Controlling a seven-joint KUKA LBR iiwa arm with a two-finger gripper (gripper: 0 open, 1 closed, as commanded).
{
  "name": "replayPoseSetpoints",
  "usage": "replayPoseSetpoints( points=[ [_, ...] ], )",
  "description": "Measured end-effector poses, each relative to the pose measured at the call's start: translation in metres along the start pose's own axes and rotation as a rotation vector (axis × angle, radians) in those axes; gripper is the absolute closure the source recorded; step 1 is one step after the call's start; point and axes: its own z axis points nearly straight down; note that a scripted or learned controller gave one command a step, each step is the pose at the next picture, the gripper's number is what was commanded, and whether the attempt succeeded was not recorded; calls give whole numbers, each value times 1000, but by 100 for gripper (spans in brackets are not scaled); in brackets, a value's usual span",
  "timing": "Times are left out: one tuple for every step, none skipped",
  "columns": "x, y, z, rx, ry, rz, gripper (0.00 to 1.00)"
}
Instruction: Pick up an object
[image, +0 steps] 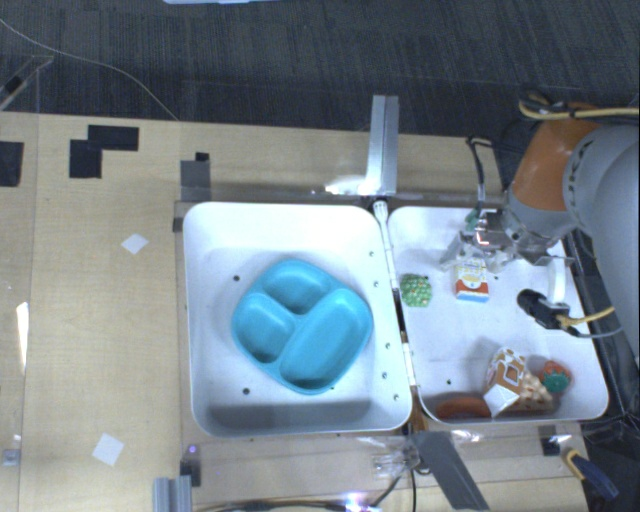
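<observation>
My gripper (482, 246) hangs over the back of the right bin (440, 345), directly above a small white and orange carton (472, 285) that rests on the bin floor. The gripper's lower end comes down to the carton's top edge, and I cannot tell whether they touch. To the carton's left lies a small green knobbly object (416, 291). Near the bin's front sit a packet with a brown lattice pattern (512, 378), an orange and green toy (556, 378) and a brown sausage-shaped piece (462, 407).
The left bin (215, 390) holds a blue divided plate (302, 325). A black cable with a yellow sleeve (550, 310) hangs off the arm over the right bin's right side. A metal post (384, 145) stands behind the wall between the bins.
</observation>
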Motion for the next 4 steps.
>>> replayPoseSetpoints(
  points=[
    [1,2,-13,-6,-1,-4,100],
    [51,25,-105,0,1,-123,100],
    [42,24,0,5,2,-234,100],
    [45,22,-54,-1,0,-376,100]
  ],
)
